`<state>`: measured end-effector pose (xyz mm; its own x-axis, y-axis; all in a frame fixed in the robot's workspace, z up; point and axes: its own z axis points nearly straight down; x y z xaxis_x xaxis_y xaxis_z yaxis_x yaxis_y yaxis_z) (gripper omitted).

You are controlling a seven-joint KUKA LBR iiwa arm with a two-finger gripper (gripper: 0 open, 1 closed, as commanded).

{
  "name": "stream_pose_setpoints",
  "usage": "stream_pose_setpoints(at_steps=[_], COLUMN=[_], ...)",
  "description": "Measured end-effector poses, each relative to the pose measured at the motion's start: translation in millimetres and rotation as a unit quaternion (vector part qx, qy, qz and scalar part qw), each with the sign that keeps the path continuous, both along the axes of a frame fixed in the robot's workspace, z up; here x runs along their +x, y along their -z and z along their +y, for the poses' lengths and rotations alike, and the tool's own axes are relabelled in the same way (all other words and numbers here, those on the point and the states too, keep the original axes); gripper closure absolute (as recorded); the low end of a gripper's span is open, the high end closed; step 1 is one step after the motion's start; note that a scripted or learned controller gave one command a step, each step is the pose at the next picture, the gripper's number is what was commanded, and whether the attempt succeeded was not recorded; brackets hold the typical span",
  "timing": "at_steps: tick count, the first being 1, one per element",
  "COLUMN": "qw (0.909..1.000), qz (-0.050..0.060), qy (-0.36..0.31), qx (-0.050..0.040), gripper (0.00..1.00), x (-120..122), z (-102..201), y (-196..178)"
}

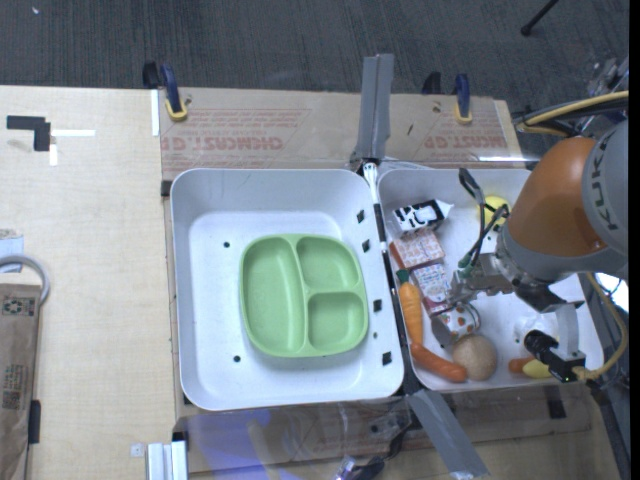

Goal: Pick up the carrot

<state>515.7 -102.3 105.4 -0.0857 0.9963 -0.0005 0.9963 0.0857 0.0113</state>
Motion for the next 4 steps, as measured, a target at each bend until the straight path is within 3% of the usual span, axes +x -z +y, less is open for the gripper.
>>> stream_pose_setpoints(at_steps=[1,2,3,4], qw=[0.9988,0.992,0.9705,0.9141], qz=[0.005,0.006,0.004,0.005], qy=[-0.049,-0.126,-0.241,-0.405], qx=[-0.0014,-0.0011,-0.0032,-0.0024], gripper=[1.0,1.0,1.0,1.0], x=[-6.4,-21.3,-36.7,-37.4], z=[-19.3,-70.5,-106.5,-119.7], y=[-148.0,-139.8,-203.6,-117.9])
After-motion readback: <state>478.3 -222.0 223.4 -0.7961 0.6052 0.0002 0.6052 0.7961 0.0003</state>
